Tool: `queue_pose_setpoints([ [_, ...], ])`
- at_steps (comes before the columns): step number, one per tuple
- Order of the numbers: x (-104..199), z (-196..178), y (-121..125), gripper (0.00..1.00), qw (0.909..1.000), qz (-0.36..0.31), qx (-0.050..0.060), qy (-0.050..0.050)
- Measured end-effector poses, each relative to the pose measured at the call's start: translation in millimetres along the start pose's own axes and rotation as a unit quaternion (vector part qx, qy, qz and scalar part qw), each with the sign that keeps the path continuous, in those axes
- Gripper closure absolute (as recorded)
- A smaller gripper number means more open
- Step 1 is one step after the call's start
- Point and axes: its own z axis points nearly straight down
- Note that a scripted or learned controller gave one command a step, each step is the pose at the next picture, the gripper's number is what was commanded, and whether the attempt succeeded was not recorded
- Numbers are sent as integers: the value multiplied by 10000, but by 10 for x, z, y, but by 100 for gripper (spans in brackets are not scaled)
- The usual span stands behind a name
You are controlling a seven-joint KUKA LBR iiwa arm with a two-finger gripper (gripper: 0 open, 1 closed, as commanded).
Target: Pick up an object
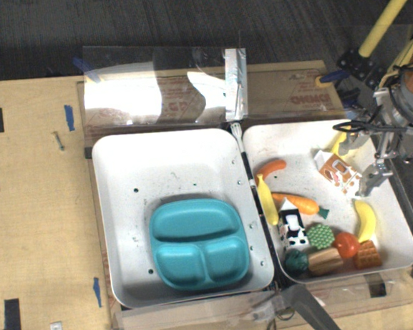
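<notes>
Hanging over the right bin [408, 251], the gripper [374, 175] holds nothing, and I cannot tell how it is set. A banana [366, 220] lies just below it, beside a small box [336, 171]. Next, I think, it must drop straight onto one toy.

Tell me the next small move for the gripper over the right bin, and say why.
Probably lower onto the yellow banana. The gripper hangs in the right bin just above the banana's upper end, with nothing visible between its fingers. The banana lies apart from the crowded toys along the bin's near edge, so it looks like the easiest pick.
</notes>
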Motion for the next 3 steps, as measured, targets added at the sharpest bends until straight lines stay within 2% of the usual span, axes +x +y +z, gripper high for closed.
queue_pose_setpoints([
  [1,86,1618,29,0,9999,151,-16,60],
  [2,77,1706,366,0,9999,162,18,-52],
  [3,161,1698,589,0,9988,-472,32,-91],
])
